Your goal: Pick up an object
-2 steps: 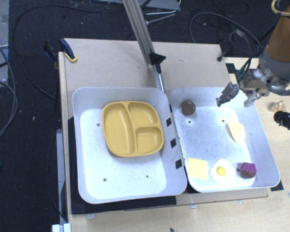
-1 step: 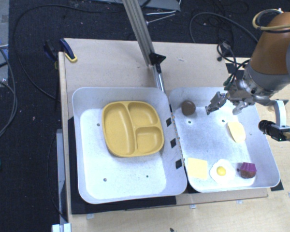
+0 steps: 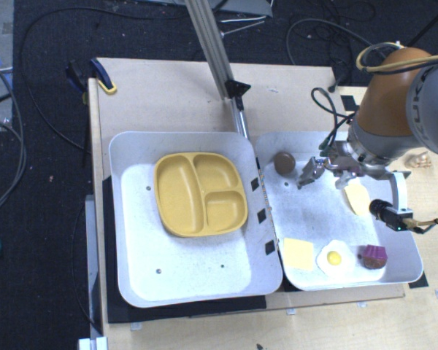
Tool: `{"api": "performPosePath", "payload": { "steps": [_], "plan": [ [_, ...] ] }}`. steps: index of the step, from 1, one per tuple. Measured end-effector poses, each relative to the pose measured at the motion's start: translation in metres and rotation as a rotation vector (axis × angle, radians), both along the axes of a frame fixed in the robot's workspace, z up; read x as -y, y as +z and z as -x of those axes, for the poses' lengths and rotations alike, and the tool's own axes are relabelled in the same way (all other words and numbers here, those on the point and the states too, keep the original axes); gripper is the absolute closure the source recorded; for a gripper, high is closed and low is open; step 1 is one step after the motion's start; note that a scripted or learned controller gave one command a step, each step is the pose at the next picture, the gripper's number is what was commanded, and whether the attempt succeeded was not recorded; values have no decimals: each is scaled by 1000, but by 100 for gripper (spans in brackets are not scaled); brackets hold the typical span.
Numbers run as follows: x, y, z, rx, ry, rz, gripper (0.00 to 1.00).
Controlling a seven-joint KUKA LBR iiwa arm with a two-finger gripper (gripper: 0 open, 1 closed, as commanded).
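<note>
The gripper (image 3: 309, 172) hangs over the upper part of the right bin (image 3: 306, 210), its fingers apart by a narrow gap with nothing between them; just to its left lies a small brown round object (image 3: 284, 163), the likeliest target. The other candidates sit apart: a pale yellow wedge (image 3: 357, 196) partly under the wrist, a yellow square slice (image 3: 299, 253), a toy fried egg (image 3: 334, 257) and a purple piece (image 3: 373, 256) along the near edge. The left bin (image 3: 131, 217) carries a yellow divided plate (image 3: 201, 193). The risks, as I judge them: a round thing may roll off from an off-centre descent; the slice and egg lie flat, so fingers could close over them; the bin wall beside the brown object could foul a finger.
</note>
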State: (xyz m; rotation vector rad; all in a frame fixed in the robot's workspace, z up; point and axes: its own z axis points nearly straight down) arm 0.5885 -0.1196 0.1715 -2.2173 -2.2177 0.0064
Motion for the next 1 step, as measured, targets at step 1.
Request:
{"api": "performPosePath", "payload": {
  "steps": [1],
  "plan": [
    [-8, -58, -6, 3, 2, 0, 0]
  ]
}}
